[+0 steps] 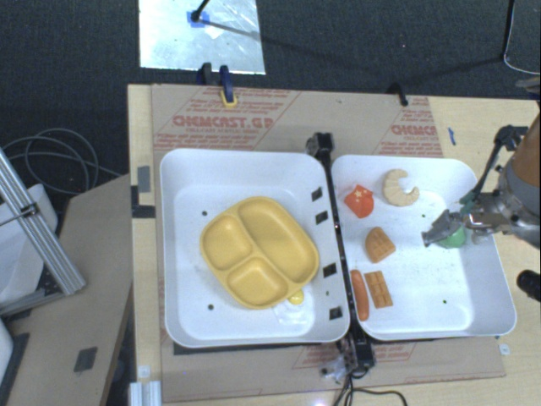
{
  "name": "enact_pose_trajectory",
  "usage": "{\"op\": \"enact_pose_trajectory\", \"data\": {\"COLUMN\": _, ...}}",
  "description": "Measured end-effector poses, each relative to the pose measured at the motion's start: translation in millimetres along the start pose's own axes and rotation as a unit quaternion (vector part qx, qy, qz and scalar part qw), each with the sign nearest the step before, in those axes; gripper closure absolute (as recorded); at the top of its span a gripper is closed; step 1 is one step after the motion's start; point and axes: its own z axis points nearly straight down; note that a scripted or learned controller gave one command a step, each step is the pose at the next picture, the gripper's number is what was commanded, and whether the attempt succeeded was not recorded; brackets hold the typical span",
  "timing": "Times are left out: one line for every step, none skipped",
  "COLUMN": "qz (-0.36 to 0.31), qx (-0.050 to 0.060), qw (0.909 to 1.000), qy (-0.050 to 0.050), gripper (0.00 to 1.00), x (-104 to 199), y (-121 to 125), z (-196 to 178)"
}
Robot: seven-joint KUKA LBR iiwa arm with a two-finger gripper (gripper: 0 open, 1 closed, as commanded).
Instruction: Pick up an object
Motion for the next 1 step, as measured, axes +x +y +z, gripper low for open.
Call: {"op": "enact_pose_trajectory", "data": {"qz": -0.002, "qx": 0.003, "qw": 1.0, "qy": 0.002, "gripper": 0.0, "x": 51.2, "y": -10.6, "z": 89.0}}
